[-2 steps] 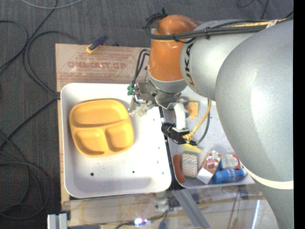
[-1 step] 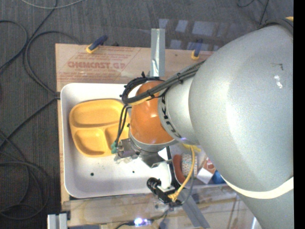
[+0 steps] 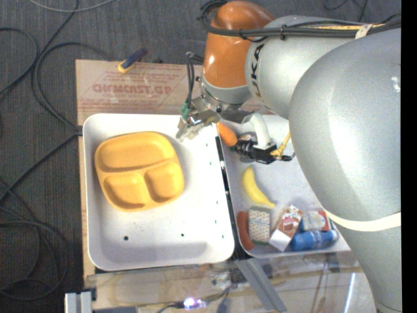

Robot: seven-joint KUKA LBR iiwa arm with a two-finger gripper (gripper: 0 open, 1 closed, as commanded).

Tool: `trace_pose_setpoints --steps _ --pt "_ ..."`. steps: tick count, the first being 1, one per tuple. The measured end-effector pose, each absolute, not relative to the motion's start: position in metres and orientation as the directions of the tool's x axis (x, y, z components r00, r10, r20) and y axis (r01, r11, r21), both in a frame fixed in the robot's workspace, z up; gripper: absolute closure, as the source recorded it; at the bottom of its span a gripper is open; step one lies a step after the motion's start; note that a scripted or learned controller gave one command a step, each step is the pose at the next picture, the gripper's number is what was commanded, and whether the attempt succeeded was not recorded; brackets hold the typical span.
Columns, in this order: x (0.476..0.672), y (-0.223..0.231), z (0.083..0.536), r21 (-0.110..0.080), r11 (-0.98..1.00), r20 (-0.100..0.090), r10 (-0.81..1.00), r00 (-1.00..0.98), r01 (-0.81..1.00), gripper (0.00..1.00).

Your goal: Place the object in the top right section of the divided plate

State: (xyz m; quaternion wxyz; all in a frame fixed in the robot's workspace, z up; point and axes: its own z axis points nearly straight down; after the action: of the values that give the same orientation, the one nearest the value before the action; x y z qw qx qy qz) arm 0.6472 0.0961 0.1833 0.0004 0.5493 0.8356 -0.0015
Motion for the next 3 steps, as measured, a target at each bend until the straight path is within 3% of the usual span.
trace_pose_setpoints --steps 1,2,3 --pt "0.542 0.077 0.183 -0.002 0.592 0.001 0.806 -0.592 0.806 1.00" --pt "0.568 0.135 0.217 -0.001 0.686 0.000 0.728 -0.686 0.728 1.00" --pt "0.577 0.114 0.258 -0.001 0.818 -0.003 0.575 -0.818 0.575 1.00"
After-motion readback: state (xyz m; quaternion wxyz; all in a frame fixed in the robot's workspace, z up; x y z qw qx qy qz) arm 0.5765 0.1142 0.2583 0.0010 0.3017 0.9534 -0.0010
